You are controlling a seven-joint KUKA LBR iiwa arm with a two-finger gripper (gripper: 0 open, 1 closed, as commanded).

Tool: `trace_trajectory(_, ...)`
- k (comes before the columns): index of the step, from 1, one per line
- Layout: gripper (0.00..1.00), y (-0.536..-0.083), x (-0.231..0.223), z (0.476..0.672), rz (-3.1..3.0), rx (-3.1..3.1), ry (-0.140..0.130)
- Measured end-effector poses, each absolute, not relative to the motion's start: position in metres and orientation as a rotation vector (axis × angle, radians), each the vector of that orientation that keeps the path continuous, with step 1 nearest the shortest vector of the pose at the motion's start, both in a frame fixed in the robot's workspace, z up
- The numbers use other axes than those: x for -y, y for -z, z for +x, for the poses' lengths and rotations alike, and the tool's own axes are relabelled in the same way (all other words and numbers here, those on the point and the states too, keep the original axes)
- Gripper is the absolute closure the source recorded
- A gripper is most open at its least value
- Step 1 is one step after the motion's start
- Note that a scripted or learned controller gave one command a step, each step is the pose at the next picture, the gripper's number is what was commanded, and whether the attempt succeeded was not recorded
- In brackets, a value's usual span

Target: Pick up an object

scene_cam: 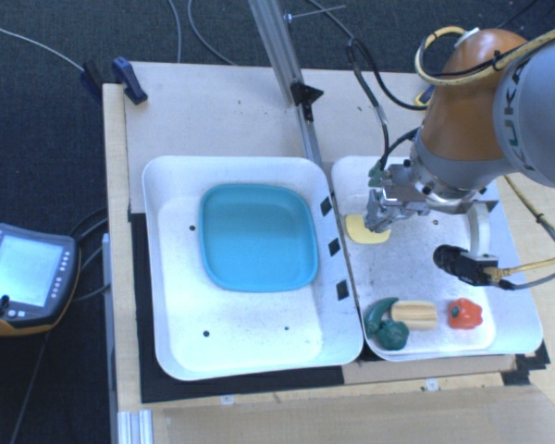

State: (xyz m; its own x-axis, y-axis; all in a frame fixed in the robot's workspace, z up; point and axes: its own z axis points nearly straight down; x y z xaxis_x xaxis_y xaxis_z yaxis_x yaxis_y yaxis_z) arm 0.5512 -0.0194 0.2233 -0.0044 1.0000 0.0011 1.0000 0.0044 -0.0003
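Jaws [381, 218], aperture indeterminable, sit at the pale yellow disc [368, 230] in my right bin [527, 317]; approach step; next: close, lift.

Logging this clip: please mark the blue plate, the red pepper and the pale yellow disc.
blue plate [259, 237], camera view, centre of its flat base.
red pepper [464, 314], camera view, middle of its red body.
pale yellow disc [363, 230], camera view, its exposed left part.

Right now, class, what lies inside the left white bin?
The left bin holds a turquoise square plate, lying flat near the middle. Bare, speckled white floor shows around it. Whatever is beneath the plate is covered and cannot be seen.
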Motion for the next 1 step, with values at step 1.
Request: trace_trajectory(1, 1.0, -0.2186, -0.0326, 0.5545, -2.216, 2.225, 0.001)
